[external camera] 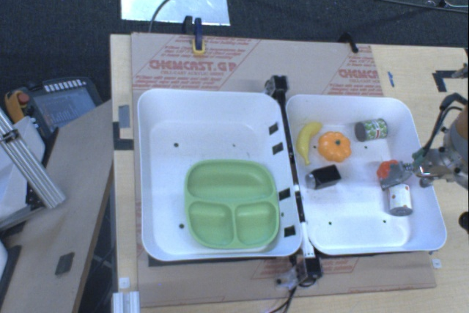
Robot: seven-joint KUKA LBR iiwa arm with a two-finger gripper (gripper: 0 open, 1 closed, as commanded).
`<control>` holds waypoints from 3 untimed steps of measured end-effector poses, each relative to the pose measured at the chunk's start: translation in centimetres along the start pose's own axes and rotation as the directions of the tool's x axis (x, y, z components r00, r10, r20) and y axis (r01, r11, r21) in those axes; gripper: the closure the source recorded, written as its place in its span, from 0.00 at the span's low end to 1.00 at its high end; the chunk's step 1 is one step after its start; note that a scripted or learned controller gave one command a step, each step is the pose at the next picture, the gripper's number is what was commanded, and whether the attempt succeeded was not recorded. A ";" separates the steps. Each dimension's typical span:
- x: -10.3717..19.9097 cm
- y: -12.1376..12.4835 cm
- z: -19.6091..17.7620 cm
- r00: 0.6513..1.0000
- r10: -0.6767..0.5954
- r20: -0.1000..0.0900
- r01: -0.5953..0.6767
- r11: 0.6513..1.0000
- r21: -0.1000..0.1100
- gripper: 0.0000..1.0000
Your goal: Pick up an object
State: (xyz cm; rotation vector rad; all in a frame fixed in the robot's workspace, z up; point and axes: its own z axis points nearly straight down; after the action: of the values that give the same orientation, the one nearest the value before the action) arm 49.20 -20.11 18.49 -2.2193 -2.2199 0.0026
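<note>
The right bin (366, 231) holds a yellow banana (308, 140), an orange round fruit (334, 146), a green-labelled can (371, 130) lying on its side, a small black block (323, 177), a small red-orange object (385, 171) and a white cylinder (400, 199). My gripper (401, 172) reaches in from the right edge, low over the bin's right side. Its tip is right at the red-orange object, just above the white cylinder. Whether it touches either one is unclear.
The left bin (212, 113) holds a green divided plate (232, 203) in its front half. A black divider strip (287, 165) runs between the bins. Cardboard (220, 62) lies under both bins, and a cable crosses the dark floor behind.
</note>
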 end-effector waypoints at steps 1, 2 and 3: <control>0.5 0.3 4.3 1.000 -0.001 -0.001 0.001 1.000 -0.001 0.00; 0.4 0.5 3.0 1.000 -0.001 0.003 0.001 1.000 -0.007 1.00; 0.0 1.2 -3.3 1.000 -0.004 0.004 0.004 1.000 -0.011 1.00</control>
State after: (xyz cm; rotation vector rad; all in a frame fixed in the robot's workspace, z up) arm 50.44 -20.08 21.75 -2.2228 -2.2320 -0.0056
